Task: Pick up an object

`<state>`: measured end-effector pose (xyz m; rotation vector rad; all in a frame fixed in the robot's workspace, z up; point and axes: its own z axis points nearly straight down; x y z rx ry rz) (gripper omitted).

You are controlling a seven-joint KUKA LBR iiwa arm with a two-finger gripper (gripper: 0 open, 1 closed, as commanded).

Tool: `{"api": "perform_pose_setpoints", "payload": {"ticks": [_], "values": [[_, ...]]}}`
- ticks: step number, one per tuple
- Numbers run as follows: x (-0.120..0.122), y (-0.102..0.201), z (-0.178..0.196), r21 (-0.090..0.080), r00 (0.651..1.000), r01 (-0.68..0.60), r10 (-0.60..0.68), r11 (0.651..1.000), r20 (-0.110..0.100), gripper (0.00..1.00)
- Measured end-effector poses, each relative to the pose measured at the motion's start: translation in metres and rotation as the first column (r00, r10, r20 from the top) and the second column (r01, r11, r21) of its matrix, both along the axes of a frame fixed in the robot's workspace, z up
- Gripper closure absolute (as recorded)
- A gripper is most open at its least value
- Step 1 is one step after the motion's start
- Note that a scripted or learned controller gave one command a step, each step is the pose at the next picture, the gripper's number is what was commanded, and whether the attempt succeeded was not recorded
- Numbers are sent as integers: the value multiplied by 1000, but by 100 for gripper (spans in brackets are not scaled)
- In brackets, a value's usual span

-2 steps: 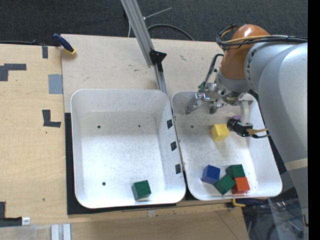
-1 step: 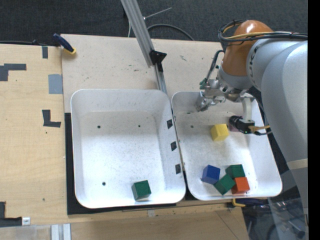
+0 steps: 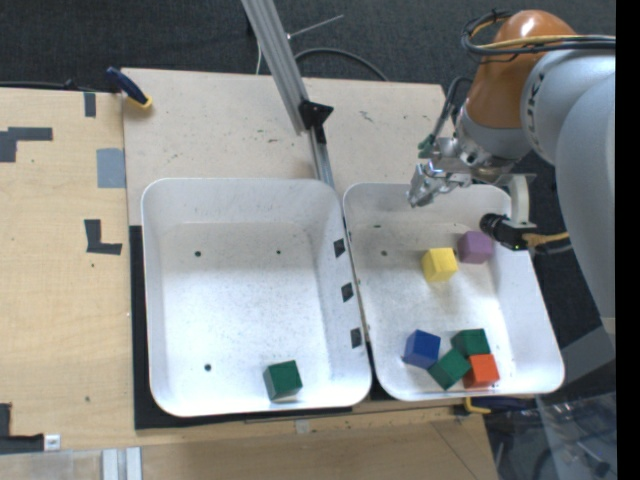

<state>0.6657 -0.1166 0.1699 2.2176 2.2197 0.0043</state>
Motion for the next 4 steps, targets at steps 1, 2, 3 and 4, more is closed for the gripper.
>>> {"api": "perform_pose_setpoints", "payload": {"ticks": [1, 2, 3, 4], "values": [[-7, 6, 50, 1, 1000, -1, 1, 1000, 0, 100], [-6, 7, 85, 1, 1000, -1, 1, 1000, -2, 100], [-29, 51, 89, 3, 1000, -4, 4, 1000, -6, 100], [-60, 94, 72, 2, 1000, -3, 3, 1000, -10, 100]]}}
